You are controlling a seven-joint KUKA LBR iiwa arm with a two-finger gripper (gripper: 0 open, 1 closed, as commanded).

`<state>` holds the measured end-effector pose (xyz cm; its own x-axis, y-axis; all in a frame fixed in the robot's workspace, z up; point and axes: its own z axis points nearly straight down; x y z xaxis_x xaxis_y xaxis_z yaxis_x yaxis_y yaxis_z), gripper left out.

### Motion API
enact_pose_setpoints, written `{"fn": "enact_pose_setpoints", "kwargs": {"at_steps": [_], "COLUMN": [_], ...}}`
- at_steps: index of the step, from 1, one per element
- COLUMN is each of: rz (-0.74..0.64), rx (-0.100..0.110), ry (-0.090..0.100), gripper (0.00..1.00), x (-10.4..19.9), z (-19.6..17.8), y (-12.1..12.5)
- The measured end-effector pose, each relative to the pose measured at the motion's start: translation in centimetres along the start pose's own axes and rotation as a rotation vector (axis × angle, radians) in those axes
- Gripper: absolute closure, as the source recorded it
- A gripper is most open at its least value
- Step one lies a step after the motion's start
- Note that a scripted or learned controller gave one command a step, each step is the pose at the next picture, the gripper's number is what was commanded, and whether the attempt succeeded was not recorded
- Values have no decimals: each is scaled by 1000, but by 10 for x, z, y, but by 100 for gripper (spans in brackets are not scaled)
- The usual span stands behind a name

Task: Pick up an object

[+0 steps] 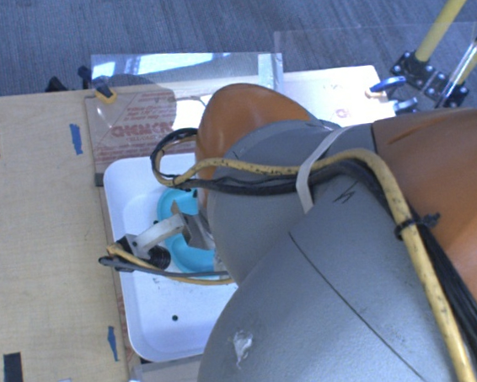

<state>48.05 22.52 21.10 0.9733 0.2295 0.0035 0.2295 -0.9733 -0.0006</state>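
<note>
- Looks like the grasp stage of the pick: gripper (pixel 194 231) down inside the white bin (pixel 127 182), wrist and arm body hanging over most of it.
- Can't tell how far open the tool is, or whether it has hold of anything; the tip is buried under the wrist and cable loop.
- Likely target: turquoise curved piece (pixel 174 208), right at the tool tip, touching or just beside it, partly hidden behind it. Resting on the bin floor as far as can be judged.
- Next move, as a judgement: confirm closure on the turquoise piece, then lift straight up and check that it comes along. If not seated, re-centre over the curve before closing.
- Also on the bin floor: small dark speck (pixel 175 318), well apart from the tool, on the open floor out past the tip. No obstacle.
- Behind the tool, on the arm side: second bin (pixel 342 90), mostly covered by the arm.
- Beyond the bin's far rim from the tool: clear sheet with red print (pixel 138 124). To the outer side: wooden board (pixel 41 249) with black marks. Both clear of a vertical lift.
- Main risk: bin wall close to the tip, and the curved shape slipping out.
</note>
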Motion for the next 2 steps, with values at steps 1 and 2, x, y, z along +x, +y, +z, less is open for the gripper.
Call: {"fn": "enact_pose_setpoints", "kwargs": {"at_steps": [1,2], "rz": [0,-258], "rx": [0,0], "ry": [2,-1], "gripper": [100,100], "x": [1,8], "z": [-10,-107], "y": [0,1]}}
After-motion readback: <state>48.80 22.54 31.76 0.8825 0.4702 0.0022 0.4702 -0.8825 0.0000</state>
